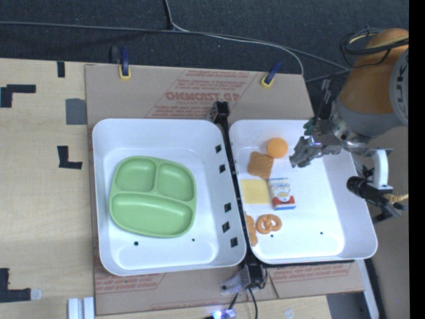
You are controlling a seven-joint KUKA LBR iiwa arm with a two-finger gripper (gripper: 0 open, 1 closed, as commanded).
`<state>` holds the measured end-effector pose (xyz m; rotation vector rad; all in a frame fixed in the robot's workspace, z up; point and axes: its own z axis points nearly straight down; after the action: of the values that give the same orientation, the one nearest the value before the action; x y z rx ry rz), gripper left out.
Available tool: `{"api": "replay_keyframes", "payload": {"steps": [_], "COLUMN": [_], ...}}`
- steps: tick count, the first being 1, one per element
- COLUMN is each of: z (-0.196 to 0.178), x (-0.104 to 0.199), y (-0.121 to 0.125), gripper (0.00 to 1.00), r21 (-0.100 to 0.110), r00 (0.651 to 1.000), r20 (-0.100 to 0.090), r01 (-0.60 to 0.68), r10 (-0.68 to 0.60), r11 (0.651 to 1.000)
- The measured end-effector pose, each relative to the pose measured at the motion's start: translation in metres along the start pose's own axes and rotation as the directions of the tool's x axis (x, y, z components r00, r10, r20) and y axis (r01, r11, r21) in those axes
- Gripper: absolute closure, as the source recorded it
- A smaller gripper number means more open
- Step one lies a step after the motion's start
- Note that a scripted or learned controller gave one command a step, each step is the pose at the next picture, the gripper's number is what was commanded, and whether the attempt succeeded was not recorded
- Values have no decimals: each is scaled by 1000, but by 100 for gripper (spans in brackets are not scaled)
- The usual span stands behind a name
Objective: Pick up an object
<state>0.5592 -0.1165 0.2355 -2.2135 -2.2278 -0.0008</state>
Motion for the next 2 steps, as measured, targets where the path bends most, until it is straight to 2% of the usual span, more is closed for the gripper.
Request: {"api": "replay_keyframes", "payload": {"steps": [2], "z": [-9], "x": [101], "y": [41], "gripper": [100], "r21": [0], "r00": [1000], "r20": [-1], "r01": [1], "r10": [-1], "r11": [1000]}}
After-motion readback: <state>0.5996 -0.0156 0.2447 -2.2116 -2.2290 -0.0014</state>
